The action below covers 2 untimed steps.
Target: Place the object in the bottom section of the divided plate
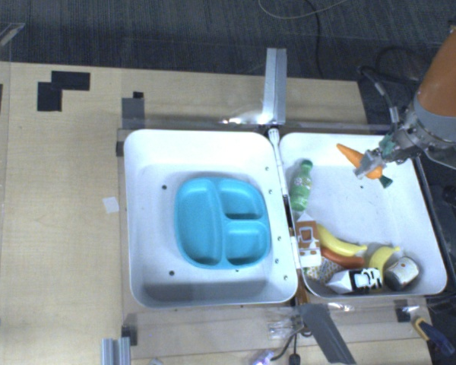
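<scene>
Gripper (374, 164) over far part of right bin (433, 226), at the toy carrot (352, 155). Carrot's leafy end looks pinched between the fingertips, orange tip sticking out left. Probably a grasp, but cannot confirm lift: could be resting on bin floor.

Divided plate (201, 242): blue, middle of left bin (148, 204), nothing in it. One long section on the left, two smaller ones on the right, stacked far/near. Reading "bottom section" as the near-right small one (247, 243); ambiguous, flagging it.

Step in hand: pick, at or just after closure. Transport not started.

Next move needs:
- straight lift, enough to clear the bin walls and the metal divider (276, 90) between bins
- travel left and slightly toward the near side
- lower over the near-right section, release low so carrot doesn't roll across the ridge

Risk: grip sits near carrot's end, so may swing or slip on lift.

Other clutter in right bin, well apart from gripper: green bottle (300, 185) against the left wall, banana (342, 243) and mixed items along the near edge. No interference expected.
</scene>
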### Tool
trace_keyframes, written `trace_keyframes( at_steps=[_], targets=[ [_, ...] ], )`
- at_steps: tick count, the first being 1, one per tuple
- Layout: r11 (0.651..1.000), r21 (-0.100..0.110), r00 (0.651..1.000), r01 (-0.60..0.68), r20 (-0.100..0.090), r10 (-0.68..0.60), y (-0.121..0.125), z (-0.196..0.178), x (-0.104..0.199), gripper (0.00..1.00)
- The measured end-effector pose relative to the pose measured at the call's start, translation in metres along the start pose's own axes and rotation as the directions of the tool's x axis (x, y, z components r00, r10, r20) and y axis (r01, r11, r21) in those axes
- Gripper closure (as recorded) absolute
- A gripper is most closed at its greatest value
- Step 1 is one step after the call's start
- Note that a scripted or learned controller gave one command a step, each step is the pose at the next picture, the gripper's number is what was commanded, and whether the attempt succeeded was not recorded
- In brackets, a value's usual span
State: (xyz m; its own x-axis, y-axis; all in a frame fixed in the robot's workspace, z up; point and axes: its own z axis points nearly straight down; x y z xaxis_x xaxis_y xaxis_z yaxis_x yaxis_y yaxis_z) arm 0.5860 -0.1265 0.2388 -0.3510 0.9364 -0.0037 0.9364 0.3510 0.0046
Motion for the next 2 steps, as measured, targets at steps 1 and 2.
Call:
trace_keyframes(
  at_steps=[1, 2],
  targets=[
    [0.998, 0.001, 0.998, -0.066, -0.002, 0.066, 0.044, 0.054, 0.077, 1.0],
    [0.993, 0.001, 0.993, -0.121, -0.002, 0.121, 0.015, 0.053, 0.144, 1.0]
  ],
)
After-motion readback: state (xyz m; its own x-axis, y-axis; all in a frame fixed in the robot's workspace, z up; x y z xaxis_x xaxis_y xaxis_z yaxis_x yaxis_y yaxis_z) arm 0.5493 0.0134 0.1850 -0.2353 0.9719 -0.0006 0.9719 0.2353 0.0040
